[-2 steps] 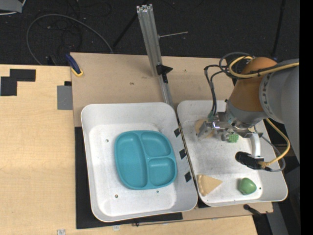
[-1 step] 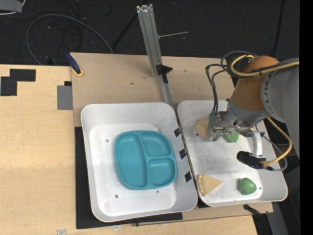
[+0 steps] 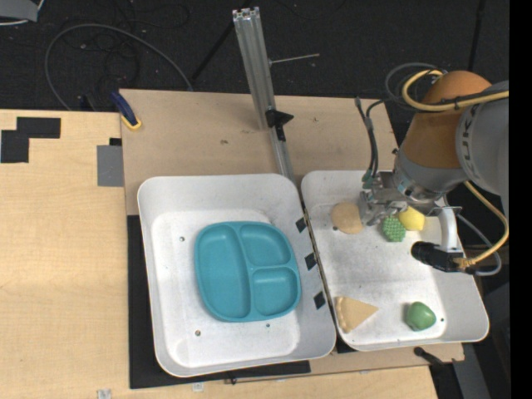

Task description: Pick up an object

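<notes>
Hugging the right-hand shallow white bin (image 3: pixel 465 327) far rim, my gripper (image 3: pixel 381 209) touches a bumpy green ball (image 3: pixel 394 229); its grip I cannot tell.

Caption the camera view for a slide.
Gripper low in right bin among small items; teal divided plate in left bin.

Grey arm (image 3: pixel 490 144), rounded casing, broad orange band above wrist. Yellow and black cables loop alongside. Small metallic pincer (image 3: pixel 381 209) at tip.

Light wood table (image 3: pixel 58 248), black cutouts at left; dark floor (image 3: pixel 125 23) behind, loose cables (image 3: pixel 91 44); aluminium post (image 3: pixel 253 65) upright.
</notes>
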`<action>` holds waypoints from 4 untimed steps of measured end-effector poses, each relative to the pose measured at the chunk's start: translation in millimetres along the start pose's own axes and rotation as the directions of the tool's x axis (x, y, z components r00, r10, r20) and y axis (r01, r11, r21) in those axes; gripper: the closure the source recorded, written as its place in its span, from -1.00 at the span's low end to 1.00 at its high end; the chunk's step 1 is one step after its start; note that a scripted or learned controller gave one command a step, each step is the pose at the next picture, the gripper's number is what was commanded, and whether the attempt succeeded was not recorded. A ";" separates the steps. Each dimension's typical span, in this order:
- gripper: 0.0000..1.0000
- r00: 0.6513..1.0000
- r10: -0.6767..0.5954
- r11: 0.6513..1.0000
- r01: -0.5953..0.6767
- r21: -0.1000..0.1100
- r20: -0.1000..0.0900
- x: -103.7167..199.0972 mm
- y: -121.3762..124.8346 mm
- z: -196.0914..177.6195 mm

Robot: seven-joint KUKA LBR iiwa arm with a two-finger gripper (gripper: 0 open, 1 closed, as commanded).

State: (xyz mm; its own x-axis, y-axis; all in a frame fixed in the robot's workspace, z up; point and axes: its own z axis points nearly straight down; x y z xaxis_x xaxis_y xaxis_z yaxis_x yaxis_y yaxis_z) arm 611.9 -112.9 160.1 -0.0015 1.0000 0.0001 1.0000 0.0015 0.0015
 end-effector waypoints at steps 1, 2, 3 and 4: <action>1.00 1.000 0.005 1.000 -0.005 0.003 0.000 -5.2 -9.6 -49.1; 1.00 1.000 0.004 1.000 -0.004 0.002 0.000 -6.7 -9.6 -62.8; 1.00 1.000 -0.002 1.000 0.002 0.007 -0.001 38.4 -25.1 -53.7; 1.00 1.000 -0.004 1.000 0.004 0.006 -0.002 94.7 -34.5 -64.5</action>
State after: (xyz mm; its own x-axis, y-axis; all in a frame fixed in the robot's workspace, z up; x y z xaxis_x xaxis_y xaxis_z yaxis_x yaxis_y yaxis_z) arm 577.2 -18.3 224.6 -0.0051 1.0000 0.0020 1.0000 0.0051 -0.0041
